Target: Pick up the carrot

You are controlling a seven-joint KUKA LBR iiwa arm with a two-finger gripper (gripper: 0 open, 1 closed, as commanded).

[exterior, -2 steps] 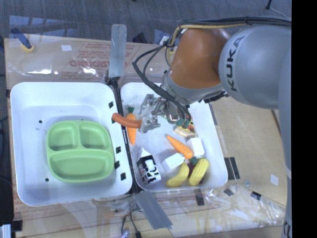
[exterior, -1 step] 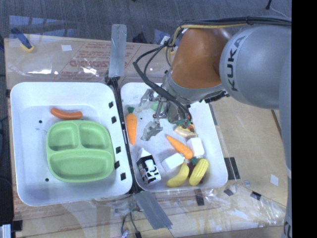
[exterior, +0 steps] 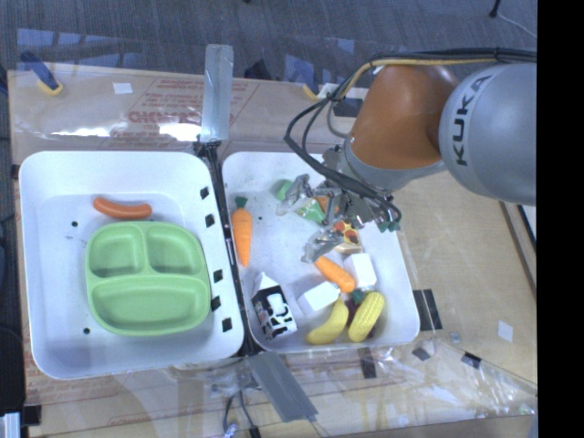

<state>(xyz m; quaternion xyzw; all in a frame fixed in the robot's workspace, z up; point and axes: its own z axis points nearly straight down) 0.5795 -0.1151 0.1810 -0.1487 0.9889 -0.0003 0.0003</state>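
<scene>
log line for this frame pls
task: pick up carrot | carrot: lying at right bin left wall, free | gripper: above bin middle, apart from carrot | grasp: not yet

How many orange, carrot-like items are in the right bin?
2: a carrot with a green top by the bin's left wall, and a stubbier orange piece mid-bin below the gripper. Others may hide under the arm.

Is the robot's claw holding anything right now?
I can't tell. The gripper hangs over the right bin amid small toys, but it's too cluttered to see. The carrot lies apart by the bin's left wall, untouched.
</scene>
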